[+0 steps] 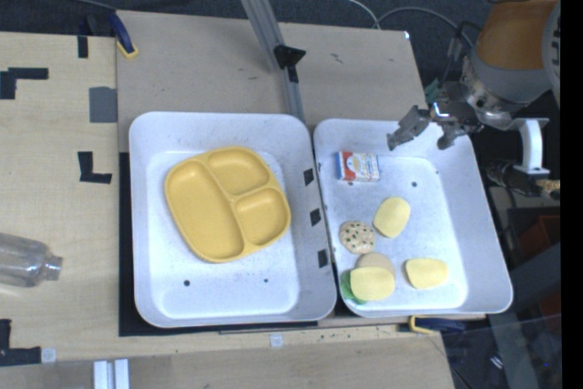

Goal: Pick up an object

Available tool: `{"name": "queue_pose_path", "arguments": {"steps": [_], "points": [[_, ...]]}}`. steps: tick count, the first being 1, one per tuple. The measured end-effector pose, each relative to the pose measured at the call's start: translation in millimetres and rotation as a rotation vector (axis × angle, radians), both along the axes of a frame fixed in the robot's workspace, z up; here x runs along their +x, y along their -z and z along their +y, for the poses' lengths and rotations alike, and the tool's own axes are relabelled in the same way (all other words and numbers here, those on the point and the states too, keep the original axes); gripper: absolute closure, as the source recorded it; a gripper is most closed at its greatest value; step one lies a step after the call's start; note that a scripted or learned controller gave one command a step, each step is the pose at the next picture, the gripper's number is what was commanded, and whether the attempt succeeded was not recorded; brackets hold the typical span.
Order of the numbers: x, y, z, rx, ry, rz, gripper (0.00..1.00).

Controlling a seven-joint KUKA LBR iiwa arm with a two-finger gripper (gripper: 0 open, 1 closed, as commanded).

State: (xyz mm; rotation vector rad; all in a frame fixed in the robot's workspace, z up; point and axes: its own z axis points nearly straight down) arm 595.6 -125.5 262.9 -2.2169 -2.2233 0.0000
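The right bin (455, 196) holds a small red, white and blue carton (356, 167), a chocolate-chip cookie (357, 237), and three yellow pieces: one in the middle (392, 217), one at the front (372, 283) lying on a green piece, and one at the front right (426, 272). My gripper (424, 133) hangs over the bin's back right corner, above and to the right of the carton. Its two fingers are spread apart with nothing between them.
The left bin (155, 287) holds a yellow divided plate (228, 202). A slanted metal pole (260, 5) runs down to the gap between the bins. A clear plastic bottle (23, 260) lies on the bench at the far left.
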Motion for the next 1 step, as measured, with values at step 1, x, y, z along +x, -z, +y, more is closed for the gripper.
{"name": "queue_pose_path", "arguments": {"steps": [1], "points": [[0.2, -9.6, 1.5, 0.002, -0.003, 0.001, 1.0]]}}
